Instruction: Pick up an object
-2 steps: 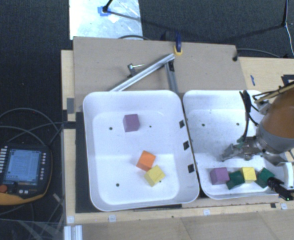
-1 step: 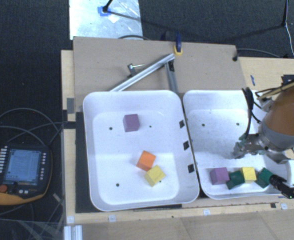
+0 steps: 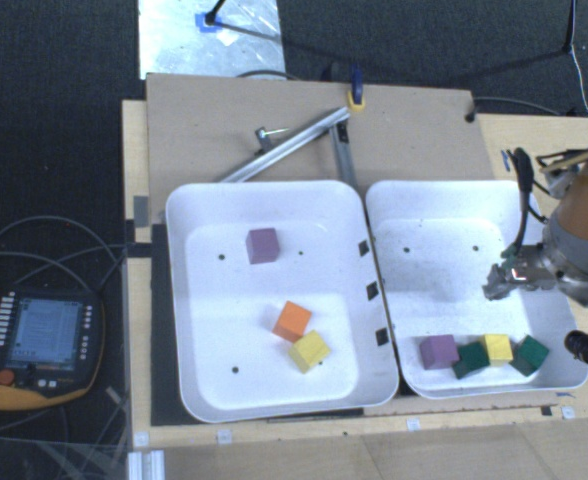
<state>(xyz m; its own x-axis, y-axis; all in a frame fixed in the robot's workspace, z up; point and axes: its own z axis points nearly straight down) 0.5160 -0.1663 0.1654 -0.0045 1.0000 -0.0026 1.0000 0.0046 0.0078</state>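
The left bin (image 3: 199, 268) holds a purple cube (image 3: 262, 245) near its back, with an orange cube (image 3: 292, 320) and a yellow cube (image 3: 310, 351) touching each other near the front. Along the front of the right bin (image 3: 444, 208) lies a row: a purple cube (image 3: 438, 350), a dark green block (image 3: 469, 359), a small yellow cube (image 3: 498, 347) and another dark green block (image 3: 530, 353). My gripper (image 3: 500, 282) hangs over the right side of the right bin, behind and above that row. It looks small and dark here, and nothing is visible in it.
The arm's grey body (image 3: 579, 233) fills the right edge above the right bin. A metal rod (image 3: 284, 146) lies on the cardboard behind the bins. A teach pendant (image 3: 39, 343) rests on the floor at left.
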